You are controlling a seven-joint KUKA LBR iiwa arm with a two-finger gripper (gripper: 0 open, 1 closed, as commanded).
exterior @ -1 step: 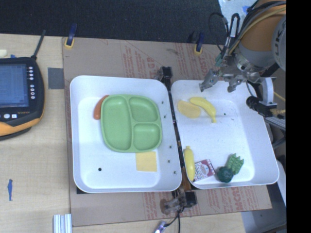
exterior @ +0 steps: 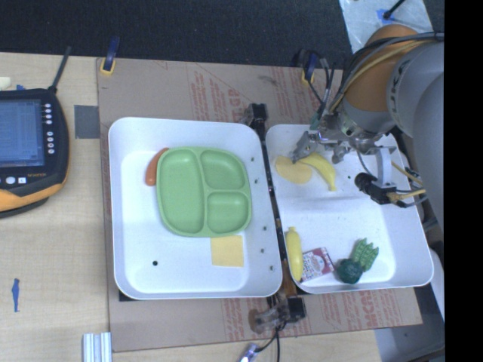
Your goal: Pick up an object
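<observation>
A yellow banana [exterior: 326, 170] lies at the far end of the right bin [exterior: 407, 225], beside a pale yellow slice [exterior: 294, 172]. The hand [exterior: 315, 143] sits right over it; I cannot tell how wide it stands. A green tray [exterior: 204, 191] fills the left bin [exterior: 136, 262].

Overall light: bright and even from overhead, colours easy to read.
Glare: the left bin [exterior: 124, 225] floor is washed nearly pure white; the right bin [exterior: 392, 240] much the same.
Shadows: soft and short, a faint one hugging the green tray [exterior: 204, 191], another under the arm [exterior: 392, 74] on the far end of the right bin.
Dark zone: the floor along the top is almost black, detail lost.
Sharpness: soft all over, edges slightly fuzzy; print on the cardboard [exterior: 226, 89] hard to read.
Gripper [exterior: 321, 145]: small, murky, detail smeared.
Screen: the pendant [exterior: 26, 149] display glows pale blue, unreadable.
</observation>
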